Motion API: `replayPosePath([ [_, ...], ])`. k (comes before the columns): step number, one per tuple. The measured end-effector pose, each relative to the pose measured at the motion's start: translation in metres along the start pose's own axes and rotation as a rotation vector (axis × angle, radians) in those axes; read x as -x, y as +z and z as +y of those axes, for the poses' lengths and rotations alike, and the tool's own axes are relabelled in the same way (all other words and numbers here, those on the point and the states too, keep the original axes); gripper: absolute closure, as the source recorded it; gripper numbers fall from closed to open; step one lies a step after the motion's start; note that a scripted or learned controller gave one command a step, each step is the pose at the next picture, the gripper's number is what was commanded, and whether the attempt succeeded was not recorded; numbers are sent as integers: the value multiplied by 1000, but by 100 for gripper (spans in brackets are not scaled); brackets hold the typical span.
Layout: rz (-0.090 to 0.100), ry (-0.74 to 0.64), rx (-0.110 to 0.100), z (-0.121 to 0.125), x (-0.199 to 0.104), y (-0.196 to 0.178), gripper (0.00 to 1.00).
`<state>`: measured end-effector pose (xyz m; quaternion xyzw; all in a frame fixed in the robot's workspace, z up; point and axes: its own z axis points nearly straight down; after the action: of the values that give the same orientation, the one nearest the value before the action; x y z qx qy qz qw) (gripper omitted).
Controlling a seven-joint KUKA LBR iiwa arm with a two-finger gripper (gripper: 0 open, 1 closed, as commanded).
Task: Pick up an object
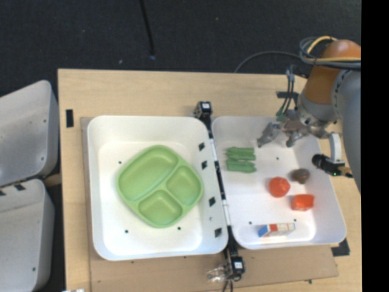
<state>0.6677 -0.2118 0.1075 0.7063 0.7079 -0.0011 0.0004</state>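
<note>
Bins are sitting side by side on the wooden bench (152, 93), with the left bin (106, 230) holding a green divided plate (160, 185) whose three compartments are showing bare. The right bin (325, 224) is carrying the loose objects: a pair of green bean pods (240, 160) is lying near the bin's left wall, a red-orange ball (279, 187) is resting near the middle, a small brown lump (299, 176) is sitting just beside it to the right, an orange block (302, 202) is lying just below those two, and a flat white packet with blue and red marks (275, 229) is lying near the front edge.

The arm is reaching in from the right, its orange band (328, 69) showing above the wrist, and the gripper (279, 135) is hanging over the back part of the right bin. Its two fingers are spreading wide apart, one (265, 135) pointing toward the bean pods and the other (293, 137) angling toward the bin's right side. Nothing is sitting between them. The gripper is standing apart from every object, with the bean pods nearest, just below and left of the fingertips.
</note>
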Motion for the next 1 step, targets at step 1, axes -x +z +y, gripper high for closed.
replayPosePath([
  [1, -4, -2, 6, 1, 1, -15, 100],
])
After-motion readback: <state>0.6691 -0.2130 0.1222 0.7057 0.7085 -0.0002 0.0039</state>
